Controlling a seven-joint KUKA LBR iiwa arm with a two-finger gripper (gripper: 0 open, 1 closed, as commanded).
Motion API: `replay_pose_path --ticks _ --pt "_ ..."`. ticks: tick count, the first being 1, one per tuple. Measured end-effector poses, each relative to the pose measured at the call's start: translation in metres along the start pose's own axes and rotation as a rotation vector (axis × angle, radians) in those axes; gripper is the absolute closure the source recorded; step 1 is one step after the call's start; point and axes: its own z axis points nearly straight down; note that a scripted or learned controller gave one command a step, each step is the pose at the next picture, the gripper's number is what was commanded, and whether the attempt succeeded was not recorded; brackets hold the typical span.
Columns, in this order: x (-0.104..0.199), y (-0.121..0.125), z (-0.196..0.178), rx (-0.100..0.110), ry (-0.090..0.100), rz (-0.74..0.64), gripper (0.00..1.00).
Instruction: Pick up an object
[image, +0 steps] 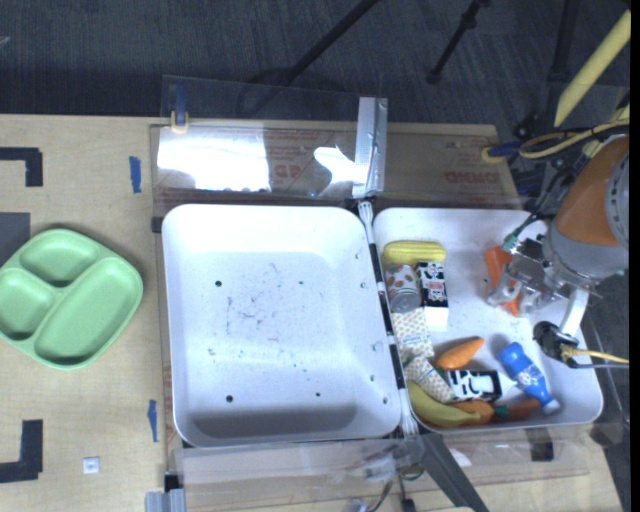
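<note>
— Plastic, blue, most likely: a bottle (524, 372) lying tilted at about five o'clock in the right bin (590, 405). Probably light, stiff, a little slick, apt to roll.

— Best taken across the body, then, not along it. And the pincer (525, 285)?

— Hanging at three o'clock of that bin, just beside an orange item (497, 265). Spread impossible to tell from this angle. Nothing seen in its hold.

— Orange item the nearer choice, then. Nature?

— Too blurred to name. Small, probably light.

— Other candidates?

— Yellow block (413, 251) at eleven o'clock. Can (404, 287) and black-and-white carton (433, 284) just below it. Checked cloth (412, 330) hard against the nine o'clock wall. Banana (440, 408) along the six o'clock edge, with a carrot-like orange piece (459, 351) above it. Cloth soft and limp, likely to sag from a pinch. Banana easily bruised. Can hard, round, best gripped across its sides.

— Room for moving?

— Crowded from six to nine o'clock, pieces touching or overlapping. Open floor at the bin's centre and toward one o'clock. Little margin between bottle and the four o'clock rim. Left bin (190, 240) alongside, broad and flat. Green divided plate (65, 297) well apart, at nine o'clock on the desk (90, 420).
</note>
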Motion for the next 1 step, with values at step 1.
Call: replay_pose_path --ticks 1 --pt "0.0424 -0.0531 -0.1007 0.003 -0.003 -0.059 1.00"
